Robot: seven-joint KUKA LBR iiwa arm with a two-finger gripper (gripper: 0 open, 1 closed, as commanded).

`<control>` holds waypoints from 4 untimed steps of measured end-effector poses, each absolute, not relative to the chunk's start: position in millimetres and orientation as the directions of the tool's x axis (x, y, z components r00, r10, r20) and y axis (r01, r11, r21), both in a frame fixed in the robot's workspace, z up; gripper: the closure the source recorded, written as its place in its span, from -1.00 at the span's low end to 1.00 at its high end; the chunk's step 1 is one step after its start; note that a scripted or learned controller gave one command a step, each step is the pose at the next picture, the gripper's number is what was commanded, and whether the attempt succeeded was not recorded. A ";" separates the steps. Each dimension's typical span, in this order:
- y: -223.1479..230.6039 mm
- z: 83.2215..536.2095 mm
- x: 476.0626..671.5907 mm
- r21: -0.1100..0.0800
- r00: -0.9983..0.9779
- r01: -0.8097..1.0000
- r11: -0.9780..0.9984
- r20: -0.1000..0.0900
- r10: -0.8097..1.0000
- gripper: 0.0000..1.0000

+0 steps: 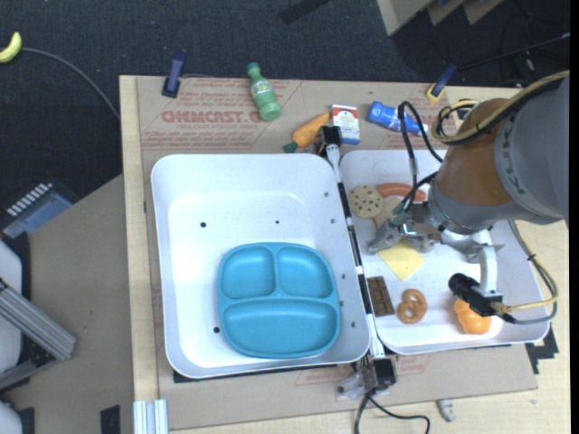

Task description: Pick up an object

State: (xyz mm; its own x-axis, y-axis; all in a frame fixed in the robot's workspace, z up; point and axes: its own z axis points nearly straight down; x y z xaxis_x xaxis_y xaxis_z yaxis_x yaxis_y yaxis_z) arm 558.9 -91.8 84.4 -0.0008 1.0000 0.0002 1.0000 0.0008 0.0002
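**Tool low in right bin, nothing held yet**

Tool [398,229] sits down in the right bin [534,333], between the cookie [365,200] and the cheese [402,260], near both. Finger state: can't tell, wrist and cabling mask the tips. No item visibly between them, so no grasp claimed.

Candidates in right bin:
- cheese: yellow slice, flat on the floor just below the tool. Probably light toy plastic, thin, slippery. Hard to pinch flat; take it across an edge or corner.
- cookie: round disc, flat, same problem.
- sausage [394,189]: beside the cookie, rounded, likely easiest to pinch across its short axis.
- pretzel [412,306]: near the front wall, open loops give finger purchase.
- chocolate [378,297]: bar against the left wall, wall blocks one finger.

Left bin [172,206] holds a blue tray [278,299], too wide for the tool.

Bottle [264,93] lies on the counter [217,111] behind the bins.
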 end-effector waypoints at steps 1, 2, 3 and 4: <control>-96.8 84.3 534.4 -0.002 0.000 1.000 0.000 0.001 1.000 -1.00; -116.3 84.6 561.6 0.002 0.000 1.000 0.000 -0.001 1.000 -1.00; -94.4 84.2 524.2 -0.002 0.000 1.000 0.000 0.001 1.000 -1.00; -95.5 84.3 527.9 0.001 0.000 1.000 0.000 0.000 1.000 -1.00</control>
State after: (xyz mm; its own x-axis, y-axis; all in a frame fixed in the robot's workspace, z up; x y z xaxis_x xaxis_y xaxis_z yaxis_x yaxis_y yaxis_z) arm 527.9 -95.5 84.3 0.0004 1.0000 -0.0003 1.0000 -0.0004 0.0005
